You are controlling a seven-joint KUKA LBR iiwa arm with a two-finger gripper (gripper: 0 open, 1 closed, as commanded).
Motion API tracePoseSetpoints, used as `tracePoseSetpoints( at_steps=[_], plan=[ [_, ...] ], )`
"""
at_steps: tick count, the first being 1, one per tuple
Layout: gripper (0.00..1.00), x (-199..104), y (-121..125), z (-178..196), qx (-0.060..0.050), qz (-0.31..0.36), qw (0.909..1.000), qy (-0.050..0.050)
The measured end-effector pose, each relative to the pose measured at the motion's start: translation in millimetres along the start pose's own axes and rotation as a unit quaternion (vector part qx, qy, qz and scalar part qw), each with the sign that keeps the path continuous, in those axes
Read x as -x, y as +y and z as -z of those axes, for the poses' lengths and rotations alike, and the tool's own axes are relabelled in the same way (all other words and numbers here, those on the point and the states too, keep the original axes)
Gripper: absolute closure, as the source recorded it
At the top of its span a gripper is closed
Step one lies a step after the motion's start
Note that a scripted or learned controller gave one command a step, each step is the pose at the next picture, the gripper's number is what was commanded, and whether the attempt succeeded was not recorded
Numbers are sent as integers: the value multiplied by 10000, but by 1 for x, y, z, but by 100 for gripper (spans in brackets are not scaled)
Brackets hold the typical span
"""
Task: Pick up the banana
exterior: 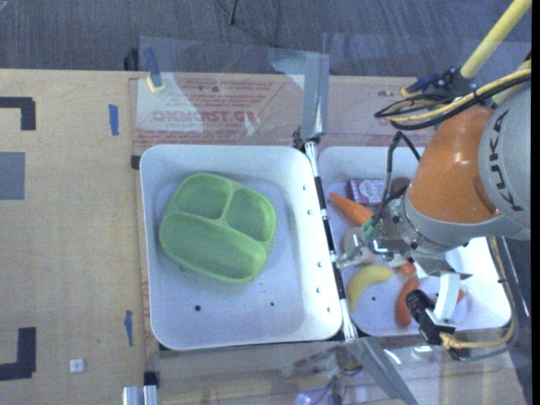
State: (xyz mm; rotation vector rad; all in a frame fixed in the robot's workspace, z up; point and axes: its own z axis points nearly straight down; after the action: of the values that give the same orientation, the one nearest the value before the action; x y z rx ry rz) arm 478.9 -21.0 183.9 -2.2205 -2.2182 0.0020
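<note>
**Colours of the bench scene**

Two white bins: left bin (169,310), right bin (489,310). Divided plate (218,226), light green. Banana (368,280), pale yellow. Carrot (349,208), orange. Small carton (368,191), purple. Arm (460,171), grey with an orange band. Bench (67,226), tan, marked with blue tape.

Gripper (364,245) hangs low in the right bin (498,264), just above the yellow banana (368,281), carrot (349,208) close by, while the green tray (218,225) sits in the left bin (228,315).

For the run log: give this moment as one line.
task: pick banana | gripper: above it, right bin | grasp: unconfirmed | left bin: green divided plate
</note>
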Motion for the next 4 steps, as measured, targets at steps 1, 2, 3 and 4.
tracePoseSetpoints(
  at_steps=[1,2,3,4],
  plan=[
    [0,2,0,0,3,41,10000,1],
    [0,-10,0,0,3,179,9998,-1],
    [0,17,0,0,5,271,9996,-3],
    [0,-4,0,0,7,244,9997,-1]
  ],
)
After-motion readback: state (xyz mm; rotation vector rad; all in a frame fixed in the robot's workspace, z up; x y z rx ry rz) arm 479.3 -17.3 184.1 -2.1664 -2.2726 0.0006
